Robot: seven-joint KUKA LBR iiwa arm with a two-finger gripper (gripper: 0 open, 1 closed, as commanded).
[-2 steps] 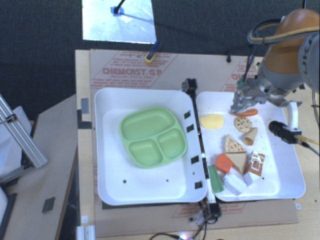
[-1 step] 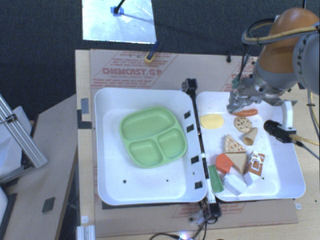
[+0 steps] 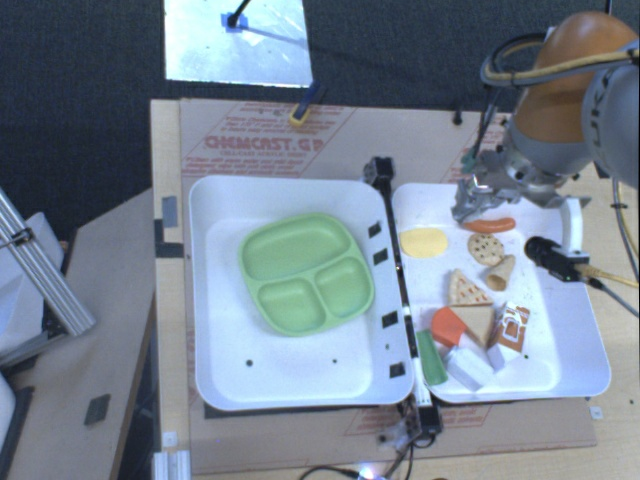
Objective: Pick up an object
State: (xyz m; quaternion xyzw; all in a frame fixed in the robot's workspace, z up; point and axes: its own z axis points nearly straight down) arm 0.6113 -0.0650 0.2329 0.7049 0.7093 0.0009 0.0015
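My gripper (image 3: 470, 211) hangs low over the far part of the right bin (image 3: 580, 358), just left of a red sausage (image 3: 491, 225). A yellow disc (image 3: 424, 242) lies below and to its left. Nearer the camera lie a round cookie (image 3: 486, 249), a tan cone (image 3: 501, 271), a pizza-like wedge (image 3: 466, 290), an orange-red block (image 3: 447, 325), a tan slab (image 3: 478, 321), a brown and white packet (image 3: 511, 328), a green stick (image 3: 431, 357) and a white block (image 3: 466, 368). Nothing is visible between the fingers.
The left bin (image 3: 230, 368) holds a green compartment plate (image 3: 305, 272). A black divider (image 3: 393, 268) with clips runs between the two bins. Cardboard (image 3: 260, 143) lies under the bins, and a shiny metal sheet (image 3: 238, 28) sits at the back.
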